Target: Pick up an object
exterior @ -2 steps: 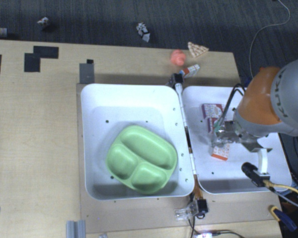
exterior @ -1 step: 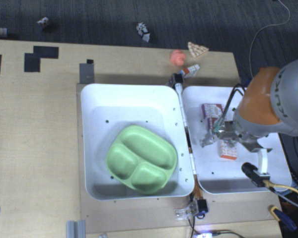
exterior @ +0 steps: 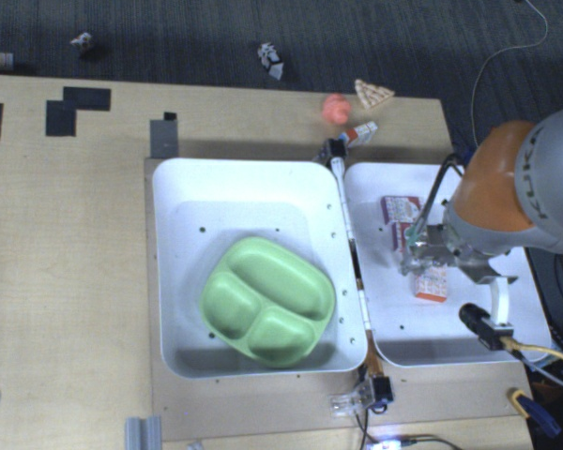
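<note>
- Wooden bench (exterior: 66, 251) with two white bins: left bin (exterior: 169, 251) holds one green tray (exterior: 267, 298).
- Right bin (exterior: 385, 326), gripper (exterior: 422, 256) at centre; its grip I cannot tell.
- Two small packets: one (exterior: 401, 208) at 11 o'clock, one (exterior: 432, 285) at 6.

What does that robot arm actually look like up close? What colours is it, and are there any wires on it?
The arm is a thick, rounded tube, grey, with a broad orange band above the wrist. Below that sits a grey metal wrist block carrying the pincer, a small cluster of silvery parts. A thin dark cable loops along the wrist to the pincer. No lettering can be made out.
</note>
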